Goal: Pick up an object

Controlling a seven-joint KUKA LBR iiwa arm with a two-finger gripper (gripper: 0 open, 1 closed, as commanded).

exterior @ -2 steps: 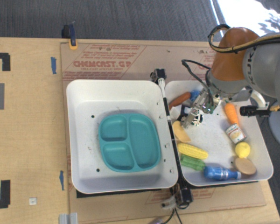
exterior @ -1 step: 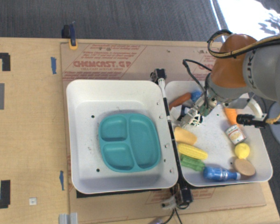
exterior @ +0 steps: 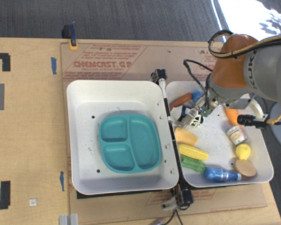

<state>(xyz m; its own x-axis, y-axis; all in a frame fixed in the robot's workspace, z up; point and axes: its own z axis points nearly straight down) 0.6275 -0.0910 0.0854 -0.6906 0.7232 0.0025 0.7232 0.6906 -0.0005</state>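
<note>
Left bin [exterior: 79, 125]: divided plate [exterior: 129, 143] at centre; right bin [exterior: 264, 170]: corn cob [exterior: 192, 151], lemon [exterior: 243, 151], bottle [exterior: 220, 175] near front.

teal divided plate [exterior: 129, 143] in left bin [exterior: 79, 125], cardboard sheet [exterior: 103, 60]

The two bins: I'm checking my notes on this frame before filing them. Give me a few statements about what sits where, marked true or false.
1. The teal divided plate lies in the left bin. True.
2. The corn cob lies in the left bin. False: it is in the right bin, near the divider.
3. The blue bottle lies by the right bin's near edge. True.
4. The lemon sits on the plate. False: it is in the right bin, beside a small jar.
5. The tool hovers over the left bin. False: it is over the right bin.
</note>
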